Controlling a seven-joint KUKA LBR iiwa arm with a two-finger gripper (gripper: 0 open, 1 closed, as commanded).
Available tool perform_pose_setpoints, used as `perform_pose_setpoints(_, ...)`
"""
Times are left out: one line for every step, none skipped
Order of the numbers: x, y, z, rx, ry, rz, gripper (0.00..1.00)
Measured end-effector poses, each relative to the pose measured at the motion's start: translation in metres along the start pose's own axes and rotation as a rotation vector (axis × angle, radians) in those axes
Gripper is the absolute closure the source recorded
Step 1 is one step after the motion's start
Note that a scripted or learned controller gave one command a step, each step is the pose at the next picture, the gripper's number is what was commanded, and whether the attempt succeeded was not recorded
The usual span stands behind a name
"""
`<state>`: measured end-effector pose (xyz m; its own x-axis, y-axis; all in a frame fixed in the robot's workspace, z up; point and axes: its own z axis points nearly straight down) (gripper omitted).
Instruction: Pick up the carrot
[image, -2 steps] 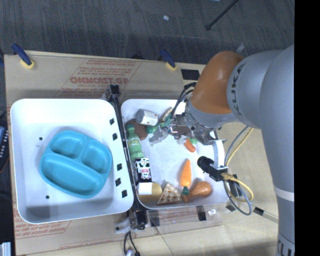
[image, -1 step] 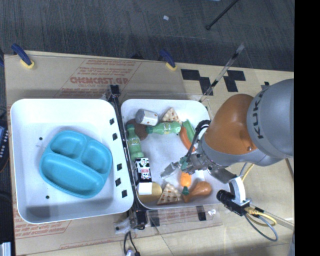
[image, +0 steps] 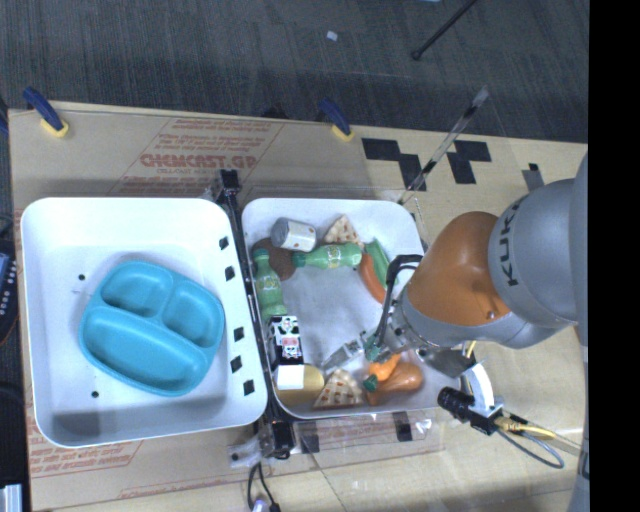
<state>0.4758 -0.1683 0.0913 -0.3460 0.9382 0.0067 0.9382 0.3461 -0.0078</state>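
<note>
At the near edge of the right bin (image: 425, 232) lies a row of toys: a cream block (image: 293, 377) at the left, a pizza slice (image: 340, 390) beside it, and the carrot (image: 393, 375) at the right, orange with a green top pointing left. The tool (image: 362, 350) sits just left of the carrot's green end and above the pizza slice, its metal tips low in the bin; whether they are wide or narrow I cannot tell, and nothing shows between them. The grey arm (image: 545, 265) with its orange band (image: 450, 280) comes in from the right and hangs over the bin's right side, hiding that corner.

A little farther, against the bin's left wall, stands a small black-and-white carton (image: 287, 338), and beyond it a green bottle (image: 268, 285). Toward the far wall lie a brown piece (image: 283, 263), a grey-white can (image: 294, 236), a second pizza slice (image: 342, 231) and a green bottle on its side (image: 330, 259). A second orange piece (image: 372, 270) runs along the right of that group, partly under the arm.

The left bin (image: 40, 330) holds a blue tray (image: 150, 326) with three wells, lying at a slant near its middle. Both bins rest on the brown counter (image: 130, 140), with blue clamps (image: 45, 110) at its far edge.
</note>
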Motion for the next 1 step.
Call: perform_pose_setpoints(-0.0264, -0.0076, -0.0014, -0.008, -0.01, -0.228, 0.0)
